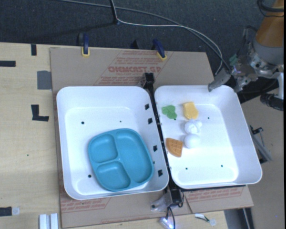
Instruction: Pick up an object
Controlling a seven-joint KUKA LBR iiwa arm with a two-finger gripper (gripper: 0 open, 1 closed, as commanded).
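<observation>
**Claw hanging at the far right corner of the right bin**

The claw (219, 81) is hanging just over the far right corner of the right bin (238, 128), at the end of the grey arm (269, 37) that is coming in from the upper right. Whether the claw is released or clenched cannot be told, because its tip is small and dark against the rim. Nothing is showing between it and the bin wall.

The things to pick are lying together in the left half of the right bin, well apart from the claw. A green piece (169, 111) is lying nearest to the divider. Just beside it, to the right, a yellow piece (190, 110) is resting. Below the yellow one, two white round things (192, 133) are sitting one against the other. An orange waffle-like piece (174, 147) is lying just left of the lower white one.

In the left bin (71, 109), a blue divided plate (119, 159) is lying flat, toward the near side. Both bins are standing on a sheet of cardboard (128, 68) on the tabletop (19, 142).
</observation>
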